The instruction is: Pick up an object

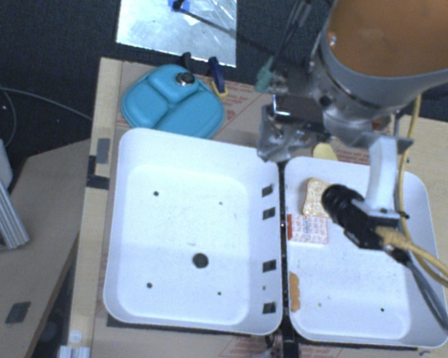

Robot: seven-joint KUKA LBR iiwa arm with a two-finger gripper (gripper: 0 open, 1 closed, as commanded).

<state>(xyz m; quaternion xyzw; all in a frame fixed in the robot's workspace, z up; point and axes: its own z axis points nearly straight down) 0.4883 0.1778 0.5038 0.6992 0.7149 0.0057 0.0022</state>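
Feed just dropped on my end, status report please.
End effector at the right bin far-left corner, fingers unreadable. Cracker and red-printed packet lie loose in it. Black cable mount overhangs them.

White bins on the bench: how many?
2, side by side: the left bin and the right bin. The arm hangs over the right one's far end and may hide items there.

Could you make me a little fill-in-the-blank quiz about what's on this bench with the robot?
1. The small dark round object lies in the ____ bin.
2. The red-and-white packet lies in the ____ bin.
3. The blue compartment tray sits on the bench beyond the ____ bin.
4. The arm's band above the wrist is ____ in colour.

Missing words: left; right; left; orange
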